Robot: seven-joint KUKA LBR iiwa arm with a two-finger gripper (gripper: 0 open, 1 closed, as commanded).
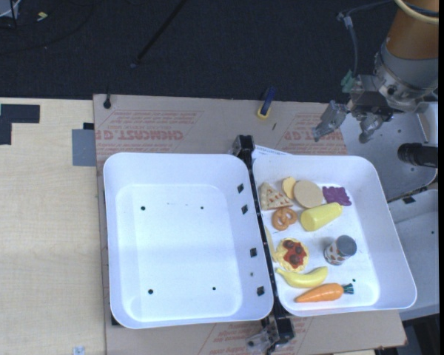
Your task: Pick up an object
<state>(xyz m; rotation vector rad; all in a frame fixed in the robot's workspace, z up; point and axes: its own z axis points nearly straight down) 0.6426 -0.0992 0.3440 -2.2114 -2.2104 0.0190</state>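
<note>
The gripper [349, 126] hangs above the bench beyond the far rim of the right bin [381, 198], its two fingers spread apart with nothing between them; the grey wrist and orange band rise behind it toward the upper right corner. All the objects lie in the right bin, and the yellow corn cob [320, 216] near its middle serves as the landmark. Just beyond the cob, touching or nearly so, sits a round tan cookie [308, 194], with a purple bunch of grapes [337, 195] beside it toward the bin's right wall. Left of the cob lies a small pretzel [283, 217], and farther back on that side a wedge-shaped sandwich slice [272, 196] close to the divider between the bins. In front of the cob, a small grey can [340, 250] stands to the right and a little pizza piece [291, 254] with red topping lies to the left. Nearer still, a yellow banana [303, 276] curves under the pizza piece, and an orange carrot [323, 292] lies closest to the front rim. The left bin [118, 198] lies well left of the cob.
</note>
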